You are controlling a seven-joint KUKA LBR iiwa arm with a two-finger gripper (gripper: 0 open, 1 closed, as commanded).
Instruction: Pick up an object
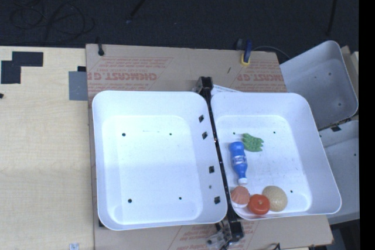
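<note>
The hand reaches from the right; its grip I cannot tell. The blue bottle (238, 162) lies longways in that side's bin (319, 143).

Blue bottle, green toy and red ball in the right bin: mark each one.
Blue bottle (237, 160), camera view, on the middle of its body.
Green toy (252, 141), camera view, on its centre.
Red ball (258, 204), camera view, on its top face.

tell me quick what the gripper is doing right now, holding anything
Gripper: nothing to report on it. The blue bottle, green toy and red ball all lie loose in the right bin.
</note>
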